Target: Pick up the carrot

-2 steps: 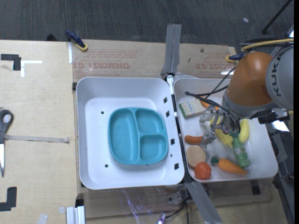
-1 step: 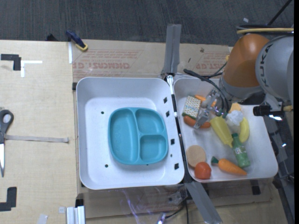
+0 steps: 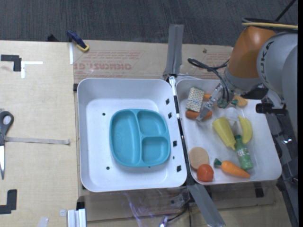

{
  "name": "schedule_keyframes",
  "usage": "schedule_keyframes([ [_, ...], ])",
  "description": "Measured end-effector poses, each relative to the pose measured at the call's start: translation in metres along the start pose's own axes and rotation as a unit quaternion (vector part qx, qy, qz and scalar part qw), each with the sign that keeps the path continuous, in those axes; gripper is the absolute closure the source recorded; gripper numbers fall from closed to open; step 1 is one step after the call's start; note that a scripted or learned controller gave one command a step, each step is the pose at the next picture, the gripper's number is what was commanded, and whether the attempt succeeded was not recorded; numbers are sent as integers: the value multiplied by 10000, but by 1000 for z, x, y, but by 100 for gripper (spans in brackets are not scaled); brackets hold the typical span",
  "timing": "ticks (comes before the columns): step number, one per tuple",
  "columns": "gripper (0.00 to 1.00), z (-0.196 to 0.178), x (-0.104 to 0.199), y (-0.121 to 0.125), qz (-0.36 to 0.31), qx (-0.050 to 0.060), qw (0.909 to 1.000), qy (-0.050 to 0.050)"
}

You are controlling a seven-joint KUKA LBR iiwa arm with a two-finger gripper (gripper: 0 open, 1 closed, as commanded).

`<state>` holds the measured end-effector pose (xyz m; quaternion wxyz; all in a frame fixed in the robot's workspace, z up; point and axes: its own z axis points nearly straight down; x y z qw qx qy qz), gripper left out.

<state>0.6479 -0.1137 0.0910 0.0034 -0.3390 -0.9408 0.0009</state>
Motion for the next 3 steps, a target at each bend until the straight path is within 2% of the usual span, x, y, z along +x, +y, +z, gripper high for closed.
schedule_keyframes([
  [1,100,-11,-2,1,-16,-12,10000,-52],
  [2,0,-12,-2,2,-15,-17,10000,-56],
  [3,0,-1,8,-20,905,-24,9959,-34],
])
